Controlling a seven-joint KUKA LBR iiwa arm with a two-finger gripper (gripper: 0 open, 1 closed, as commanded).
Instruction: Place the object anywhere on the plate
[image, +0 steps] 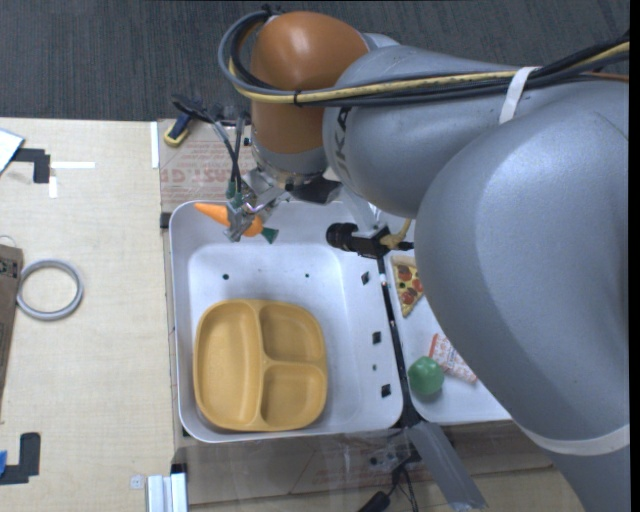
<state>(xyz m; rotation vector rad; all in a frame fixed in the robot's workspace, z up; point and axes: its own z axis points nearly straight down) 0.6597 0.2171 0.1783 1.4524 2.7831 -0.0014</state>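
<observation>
A yellow three-compartment plate (262, 365) lies in the front half of the left white bin (300, 268). An orange toy carrot (212, 212) with a green top (270, 236) hangs level over the bin's back left corner, well behind the plate. My gripper (240, 216) reaches down from under the orange wrist band and is shut on the carrot's middle, with orange showing on either side of the fingers. The arm's grey body hides most of the right bin.
In the right bin (470, 400) lie a pizza slice (406, 284), a green ball (425, 377) and a red-and-white packet (455, 360). A grey tape ring (48, 288) rests on the bench to the left. A black divider strip (388, 320) runs between the bins.
</observation>
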